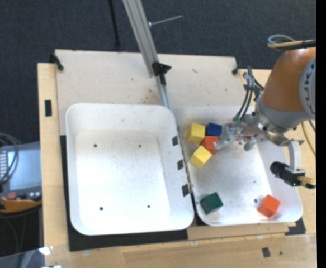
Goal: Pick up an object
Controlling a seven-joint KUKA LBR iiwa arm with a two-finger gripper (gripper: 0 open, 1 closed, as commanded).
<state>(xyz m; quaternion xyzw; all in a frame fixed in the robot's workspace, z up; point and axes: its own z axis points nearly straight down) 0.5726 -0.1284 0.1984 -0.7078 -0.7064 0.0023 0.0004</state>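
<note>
Claw (225, 140) low in right bin (238, 219), tip by red cube (209, 144) in the cube cluster. Can't tell its state. Approach step imo; next I'd need a clean close on one cube.

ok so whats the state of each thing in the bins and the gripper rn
upper yellow cube: flat in right bin, touching blue cube
blue cube: beside the gripper
red-orange cube: wedged in the cluster
lower yellow cube: tilted, by the divider
green cube: alone, near front wall
orange cube: alone, front right
gripper: low beside the cluster
</note>
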